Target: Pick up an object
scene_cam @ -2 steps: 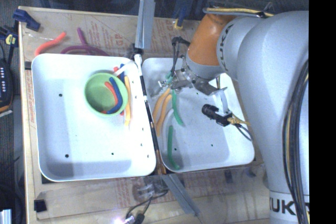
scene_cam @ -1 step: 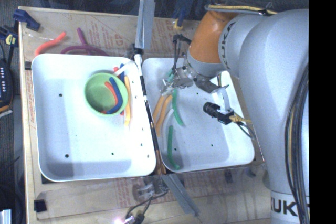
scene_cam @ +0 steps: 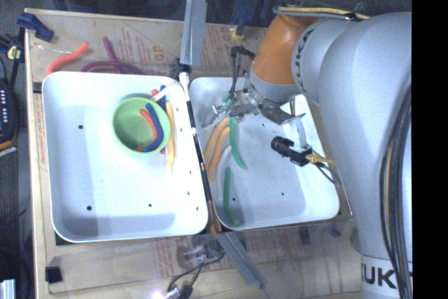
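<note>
The grey arm (scene_cam: pixel 350 80) reaches over the right bin (scene_cam: pixel 308 203), which sits toward the tabletop's right edge. Its pincer (scene_cam: pixel 234 107) hovers near that bin's far-left corner; how wide it stands I cannot tell, and nothing shows gripped. Just nearward lie the orange strips (scene_cam: pixel 217 140) and green strip (scene_cam: pixel 236 147), long axes running far-to-near.
</note>
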`<state>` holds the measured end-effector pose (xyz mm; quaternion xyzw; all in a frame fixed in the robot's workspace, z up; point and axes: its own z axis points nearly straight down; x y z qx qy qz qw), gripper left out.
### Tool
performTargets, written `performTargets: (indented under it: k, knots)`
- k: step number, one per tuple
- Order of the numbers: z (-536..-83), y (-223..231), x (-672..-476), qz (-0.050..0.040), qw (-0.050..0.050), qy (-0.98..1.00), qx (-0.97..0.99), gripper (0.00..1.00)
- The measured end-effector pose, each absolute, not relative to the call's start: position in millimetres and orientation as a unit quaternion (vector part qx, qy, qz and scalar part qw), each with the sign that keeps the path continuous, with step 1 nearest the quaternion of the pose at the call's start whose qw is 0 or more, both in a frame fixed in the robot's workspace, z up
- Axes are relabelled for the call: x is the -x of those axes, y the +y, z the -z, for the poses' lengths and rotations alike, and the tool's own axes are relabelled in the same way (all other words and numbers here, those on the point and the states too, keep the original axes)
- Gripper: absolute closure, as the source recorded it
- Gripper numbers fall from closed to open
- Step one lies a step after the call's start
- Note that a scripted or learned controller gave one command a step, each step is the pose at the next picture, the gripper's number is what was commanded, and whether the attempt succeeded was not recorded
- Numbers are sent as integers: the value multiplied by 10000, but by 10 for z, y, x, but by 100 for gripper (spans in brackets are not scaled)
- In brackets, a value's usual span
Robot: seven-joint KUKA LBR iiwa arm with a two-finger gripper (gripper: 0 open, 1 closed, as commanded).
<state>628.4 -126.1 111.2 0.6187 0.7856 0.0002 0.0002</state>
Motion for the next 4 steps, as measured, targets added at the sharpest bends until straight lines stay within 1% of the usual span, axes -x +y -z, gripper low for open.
performTargets:
  k: [1,2,3,4]
  knots:
    - [-1215,-1257,-6291,-7,5,7860,-6183,100]
    - [-1215,-1257,-6290,-6,5,7861,-6181,0]
    - [-957,-1308,-6189,-6,30,7912,-6115,0]
    - [-1070,-1302,-6204,-11,39,7923,-6101,100]
